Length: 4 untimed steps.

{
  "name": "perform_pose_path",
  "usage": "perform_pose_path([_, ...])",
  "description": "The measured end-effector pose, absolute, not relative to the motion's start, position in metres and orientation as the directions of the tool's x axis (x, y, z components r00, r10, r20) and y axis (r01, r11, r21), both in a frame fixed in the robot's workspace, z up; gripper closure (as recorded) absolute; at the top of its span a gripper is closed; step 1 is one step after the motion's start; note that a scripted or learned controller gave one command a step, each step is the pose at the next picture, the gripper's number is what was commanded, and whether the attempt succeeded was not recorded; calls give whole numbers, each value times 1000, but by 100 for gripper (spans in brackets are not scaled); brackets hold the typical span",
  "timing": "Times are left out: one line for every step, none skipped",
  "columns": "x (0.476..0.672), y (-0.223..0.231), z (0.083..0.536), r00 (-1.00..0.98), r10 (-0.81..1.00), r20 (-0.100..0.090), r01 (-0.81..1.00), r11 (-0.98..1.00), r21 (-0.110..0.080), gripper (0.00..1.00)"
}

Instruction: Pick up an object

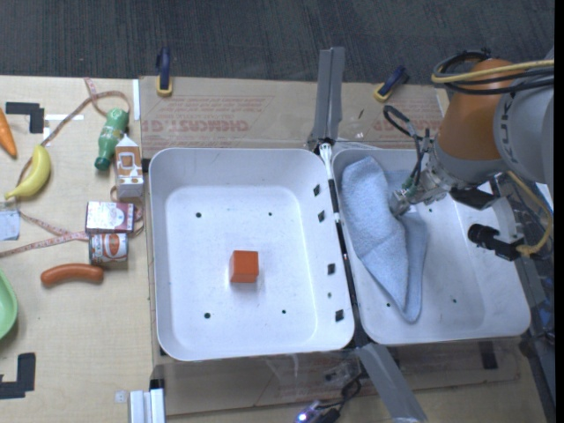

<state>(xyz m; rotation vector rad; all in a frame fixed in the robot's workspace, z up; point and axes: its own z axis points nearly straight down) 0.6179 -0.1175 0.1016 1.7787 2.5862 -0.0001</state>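
Camera view: gripper [404, 203] is pressing down onto the pale blue towel [388, 236] in the right bin [476, 311], fingers narrowed, apparently pinching a fold for lifting. Orange block [244, 266] is sitting alone, centre of the left bin [176, 324].

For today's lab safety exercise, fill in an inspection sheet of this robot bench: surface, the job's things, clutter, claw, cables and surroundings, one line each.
Surface: wooden bench bearing a left white bin and a right white bin, side by side.
Job's things: orange cube in the left bin; light blue cloth in the right bin.
Clutter: banana, carrot, green bottle, small carton, can, sausage left of the bins.
Claw: claw at the cloth's upper edge; grip cannot be judged.
Cables: yellow and black cables looped over the arm.
Surroundings: dark floor; blue clamps on the bench's far edge.
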Motion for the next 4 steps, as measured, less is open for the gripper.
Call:
perform_pose_path([618,-118,102,-358,934,-3,934,358,2,0])
perform_pose_path([630,-128,122,-189,982,-2,982,189,2,0])
perform_pose_path([605,-145,92,-292,957,-1,957,292,0,0])
perform_pose_path([543,-139,131,-218,976,0,976,218,-1,0])
